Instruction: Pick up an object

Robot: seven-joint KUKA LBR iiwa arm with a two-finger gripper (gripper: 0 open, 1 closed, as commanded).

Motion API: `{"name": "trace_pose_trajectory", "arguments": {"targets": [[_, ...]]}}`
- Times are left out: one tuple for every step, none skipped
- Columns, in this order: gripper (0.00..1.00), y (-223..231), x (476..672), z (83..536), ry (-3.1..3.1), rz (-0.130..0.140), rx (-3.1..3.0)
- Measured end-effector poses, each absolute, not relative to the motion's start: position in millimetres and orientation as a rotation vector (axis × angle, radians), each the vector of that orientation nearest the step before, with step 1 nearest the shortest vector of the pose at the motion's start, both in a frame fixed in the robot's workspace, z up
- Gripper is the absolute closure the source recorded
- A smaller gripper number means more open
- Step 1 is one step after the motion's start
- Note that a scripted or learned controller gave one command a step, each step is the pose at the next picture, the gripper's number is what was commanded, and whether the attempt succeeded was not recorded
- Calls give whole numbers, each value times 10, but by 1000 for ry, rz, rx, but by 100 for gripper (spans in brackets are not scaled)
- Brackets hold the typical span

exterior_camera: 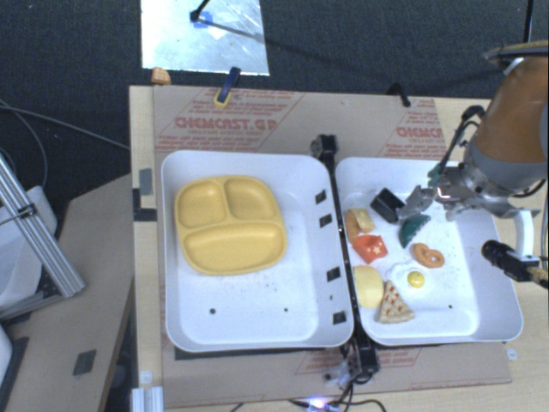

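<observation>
The left bin [249,316] holds a glossy yellow sectioned plate [230,224]. The right bin [489,307] holds small toy foods — pizza wedge [395,305], fried egg [413,277], pretzel [427,255] — and a teal piece [413,226] just below the gripper [422,201], whose grip state I cannot tell.

The surface [283,114] is a flat board covered with brown cardboard printed in red lettering. Two shallow white bins rest directly on it, side by side and touching along their inner edges. The left bin [249,316] occupies the centre of the surface; the right bin [463,316] extends toward the right edge. A small yellow-and-blue object [227,87] lies on the cardboard near the far edge, behind the left bin. A small tan block [159,75] sits at the far left corner.
</observation>
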State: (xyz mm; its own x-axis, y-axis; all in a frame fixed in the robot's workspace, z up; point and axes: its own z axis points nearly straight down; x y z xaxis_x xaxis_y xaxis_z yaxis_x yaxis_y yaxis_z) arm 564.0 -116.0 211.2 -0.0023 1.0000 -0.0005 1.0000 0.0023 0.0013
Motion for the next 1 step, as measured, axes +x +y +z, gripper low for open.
{"name": "trace_pose_trajectory", "arguments": {"targets": [[0, -1236, 5296, 847, 2211, 6, 2211]]}}
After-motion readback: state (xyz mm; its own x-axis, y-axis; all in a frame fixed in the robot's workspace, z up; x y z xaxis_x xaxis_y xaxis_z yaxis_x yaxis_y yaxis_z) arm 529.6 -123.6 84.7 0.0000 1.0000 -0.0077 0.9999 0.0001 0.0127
